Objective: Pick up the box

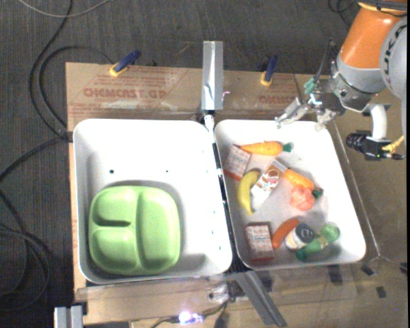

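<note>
Gripper is seen at the far right corner of the right bin, above its rim, and the two fingers are spread apart with nothing between them. It is carried by the grey arm with the orange band, which enters from the right.

Two small boxes are found in the right bin. One box lies near the far left side, just beside a carrot and a banana. The other box lies near the front, close to a second carrot. Which of them is meant cannot be told; the far one is nearer to the gripper.

Such a box is judged to be light and made of thin card, so it may be crushed if it is squeezed hard, and its printed faces may be a little slippery. It should be taken across the two narrower sides, near the middle, with the fingers lowered into the free space around it. By the far box this space is small, because the carrot and the banana are just beside it and could be pushed or caught together with it.

A green divided tray rests in the left bin, well apart from the work.
</note>
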### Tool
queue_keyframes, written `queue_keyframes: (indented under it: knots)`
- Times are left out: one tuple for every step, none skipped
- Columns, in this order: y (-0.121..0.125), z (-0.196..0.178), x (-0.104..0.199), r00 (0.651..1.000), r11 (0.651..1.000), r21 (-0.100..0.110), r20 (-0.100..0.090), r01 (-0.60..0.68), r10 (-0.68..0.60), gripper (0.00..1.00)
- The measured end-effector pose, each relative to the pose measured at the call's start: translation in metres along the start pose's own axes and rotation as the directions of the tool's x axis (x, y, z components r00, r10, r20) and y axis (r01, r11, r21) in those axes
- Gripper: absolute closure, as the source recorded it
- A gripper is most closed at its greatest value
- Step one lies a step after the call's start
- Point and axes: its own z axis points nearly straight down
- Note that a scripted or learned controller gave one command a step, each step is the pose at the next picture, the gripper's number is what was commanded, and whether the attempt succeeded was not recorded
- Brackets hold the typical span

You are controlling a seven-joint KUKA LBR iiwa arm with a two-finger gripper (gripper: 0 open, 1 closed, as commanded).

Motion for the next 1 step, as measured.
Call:
queue_keyframes:
  knots:
    - [-0.0525, 0.1308, -0.0328, 1.000, 1.000, 0.000, -0.001, 0.012, -0.012, 0.00]
